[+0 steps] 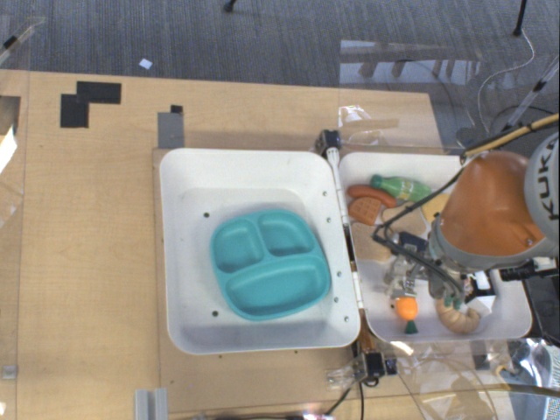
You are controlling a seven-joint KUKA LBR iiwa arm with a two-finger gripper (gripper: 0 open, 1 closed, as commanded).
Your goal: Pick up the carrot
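We saw the gripper [404, 289] poised just above the carrot [406, 310] in the right bin [516, 324], its opening impossible to judge, so the grasp and lift seemed left to do.

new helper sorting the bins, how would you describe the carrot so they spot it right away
Look in the right-hand white bin, toward its near edge, just under the arm's hand. The carrot is the small bright orange piece with a green tip; the pale curved item beside it is beige.
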